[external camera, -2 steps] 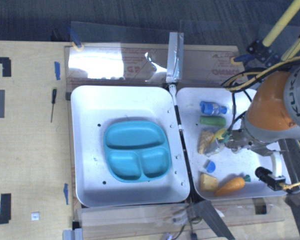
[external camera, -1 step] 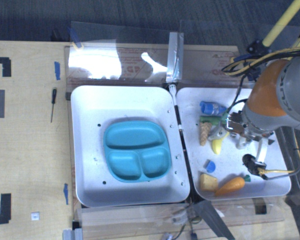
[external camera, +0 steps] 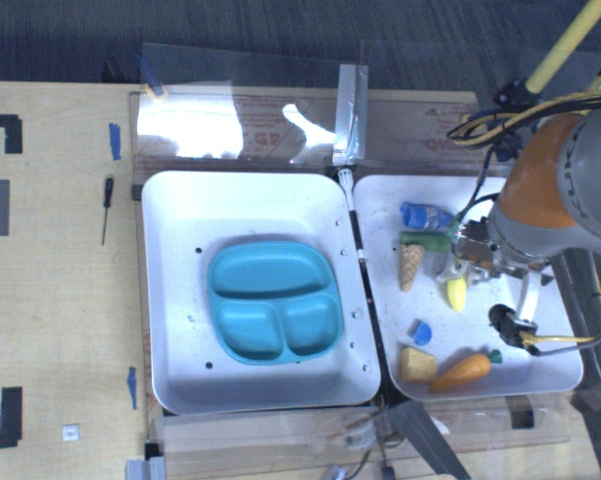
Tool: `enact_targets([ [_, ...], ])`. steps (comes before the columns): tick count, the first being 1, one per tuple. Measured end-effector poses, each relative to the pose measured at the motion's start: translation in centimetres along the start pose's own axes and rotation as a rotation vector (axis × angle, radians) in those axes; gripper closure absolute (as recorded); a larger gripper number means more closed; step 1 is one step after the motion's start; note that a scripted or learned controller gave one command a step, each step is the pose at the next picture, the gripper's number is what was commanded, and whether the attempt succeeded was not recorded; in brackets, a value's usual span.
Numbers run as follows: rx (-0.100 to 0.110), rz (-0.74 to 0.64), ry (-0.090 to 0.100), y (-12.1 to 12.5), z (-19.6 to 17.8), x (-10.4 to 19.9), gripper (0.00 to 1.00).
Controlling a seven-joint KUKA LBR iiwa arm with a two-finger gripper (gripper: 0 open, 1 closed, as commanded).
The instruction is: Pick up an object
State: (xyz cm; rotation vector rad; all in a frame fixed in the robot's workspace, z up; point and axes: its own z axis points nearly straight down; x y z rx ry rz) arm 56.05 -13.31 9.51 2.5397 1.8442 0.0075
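Camera view, left to right: blue divided tray (external camera: 273, 301) sits in the left bin (external camera: 170, 218). Right bin (external camera: 380, 203) has a blue bottle (external camera: 425, 216), cone (external camera: 410, 265), yellow piece (external camera: 457, 293) and carrot (external camera: 462, 370). Tool (external camera: 477, 258) hovers just right of the cone, by the yellow piece; can't tell its state.

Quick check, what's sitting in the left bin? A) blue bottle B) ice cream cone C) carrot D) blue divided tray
D: the blue divided tray lies in the left bin; the carrot, cone and blue bottle are all in the right bin.
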Motion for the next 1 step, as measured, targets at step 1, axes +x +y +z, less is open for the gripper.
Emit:
enact_targets([
  [1,0.005,-0.026,0.001,-2.09,-8.89,9.83,1.0],
])
